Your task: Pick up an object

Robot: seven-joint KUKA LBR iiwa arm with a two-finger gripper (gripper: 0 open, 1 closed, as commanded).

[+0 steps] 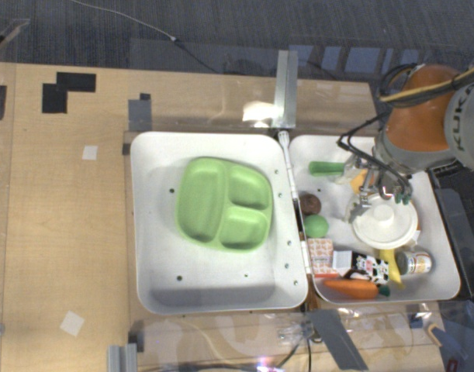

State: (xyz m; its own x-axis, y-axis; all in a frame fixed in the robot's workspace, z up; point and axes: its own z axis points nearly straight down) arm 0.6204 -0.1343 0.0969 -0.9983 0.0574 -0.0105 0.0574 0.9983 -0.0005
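Reaching in from the right, the grey arm [446,122] with its orange band hangs over the right bin [446,231]. Its hand [378,194] sits low above a white bowl [384,225], just at the bowl's upper rim; whether it is released or clenched cannot be told from this angle, and nothing can be seen caught in it.

The right bin is crowded. A green cylinder [326,167] lies near the top, with a small yellow piece [361,180] beside the hand. A brown ball [309,204] rests against the divider, and a green ball [316,225] sits just below it. Lower down lie a small printed carton [320,254], its writing too small to read, a black-and-white patterned item [367,267], a yellow banana-like piece [392,266], a small jar with a dark lid [413,264], and an orange carrot [351,288] along the bottom wall. No label here is legible.

The left bin [155,277] holds a green divided tray [224,202], lying flat near its middle. Both bins sit side by side on the bench [58,231].
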